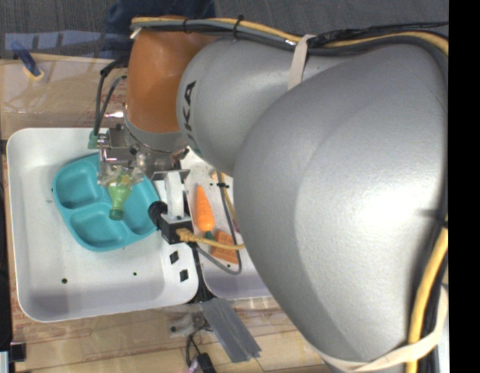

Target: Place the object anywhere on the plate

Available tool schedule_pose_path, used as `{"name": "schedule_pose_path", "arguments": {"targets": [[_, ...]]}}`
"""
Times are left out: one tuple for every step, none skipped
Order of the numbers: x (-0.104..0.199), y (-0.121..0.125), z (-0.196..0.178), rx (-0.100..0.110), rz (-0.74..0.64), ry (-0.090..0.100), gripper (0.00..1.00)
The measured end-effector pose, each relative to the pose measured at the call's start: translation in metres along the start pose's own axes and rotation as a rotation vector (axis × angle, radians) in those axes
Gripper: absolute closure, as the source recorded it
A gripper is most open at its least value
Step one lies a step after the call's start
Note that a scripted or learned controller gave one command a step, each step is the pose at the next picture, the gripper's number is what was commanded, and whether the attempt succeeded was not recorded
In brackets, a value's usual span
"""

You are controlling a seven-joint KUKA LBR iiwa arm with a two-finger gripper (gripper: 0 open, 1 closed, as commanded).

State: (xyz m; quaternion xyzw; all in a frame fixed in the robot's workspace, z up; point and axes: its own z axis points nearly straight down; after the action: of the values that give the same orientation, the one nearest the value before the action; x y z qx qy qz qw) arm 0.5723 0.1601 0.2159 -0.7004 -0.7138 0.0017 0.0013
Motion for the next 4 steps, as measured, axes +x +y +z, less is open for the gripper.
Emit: {"name": "schedule_pose_path", "arguments": {"targets": [[-0.001,0.0,0.0,0.0,0.001,-0.001,0.0],[-0.01,-0.004,-0.048,-0.003,0.297,0.0,0.0],[-0.008,-0.005,-0.057,0.0,0.287,-0.001,1.0],[-0.039,-0.05,-0.054,0.003,0.577,-0.002,1.0]]}}
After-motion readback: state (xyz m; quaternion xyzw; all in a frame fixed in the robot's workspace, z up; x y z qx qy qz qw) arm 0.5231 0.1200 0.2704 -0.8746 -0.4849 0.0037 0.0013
